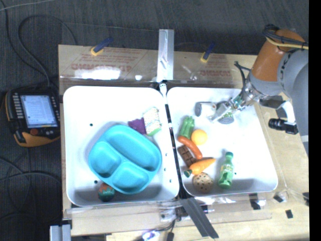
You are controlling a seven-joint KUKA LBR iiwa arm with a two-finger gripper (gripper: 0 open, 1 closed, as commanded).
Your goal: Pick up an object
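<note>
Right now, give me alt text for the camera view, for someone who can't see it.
The gripper hovers in the right bin, above toy food: orange, carrot, green bottle. The left bin holds a blue tray.

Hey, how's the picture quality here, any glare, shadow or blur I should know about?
Camera view: lighting is even, the white right bin is bright and nearly washed out; soft shadows sit under the blue tray and green bottle; the gripper is small and slightly blurred, so its state is unclear.
</note>
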